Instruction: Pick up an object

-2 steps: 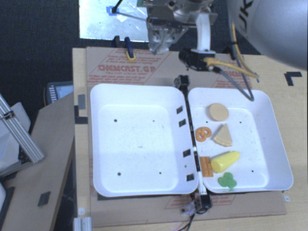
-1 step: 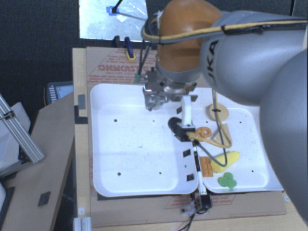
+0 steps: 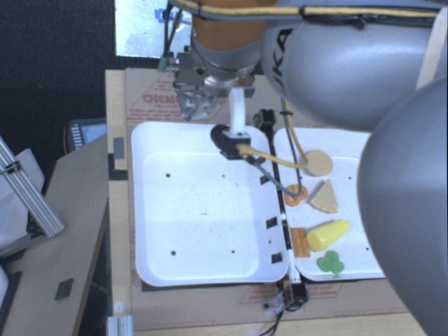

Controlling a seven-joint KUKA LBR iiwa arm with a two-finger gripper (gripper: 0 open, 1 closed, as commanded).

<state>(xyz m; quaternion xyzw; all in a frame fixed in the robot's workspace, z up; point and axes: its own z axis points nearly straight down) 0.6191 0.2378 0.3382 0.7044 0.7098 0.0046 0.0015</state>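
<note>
Left bin (image 3: 203,215), white. Gripper (image 3: 194,107) hovers over its far edge, w/ grip state impossible to tell. Right bin (image 3: 344,182) holds objects, well apart from gripper: orange ring (image 3: 294,197), tan disc (image 3: 318,163), tan wedge (image 3: 324,199), yellow piece (image 3: 327,234), green piece (image 3: 330,262).

- Left bin (image 3: 203,215): open floor is offered across middle and near side.
- Right bin (image 3: 348,143): its left part is crowded by tan disc (image 3: 318,163), wedge (image 3: 324,197), orange ring (image 3: 294,197), yellow piece (image 3: 327,234) and green piece (image 3: 330,263).
- Its right part is overhung by the arm (image 3: 364,61).
</note>
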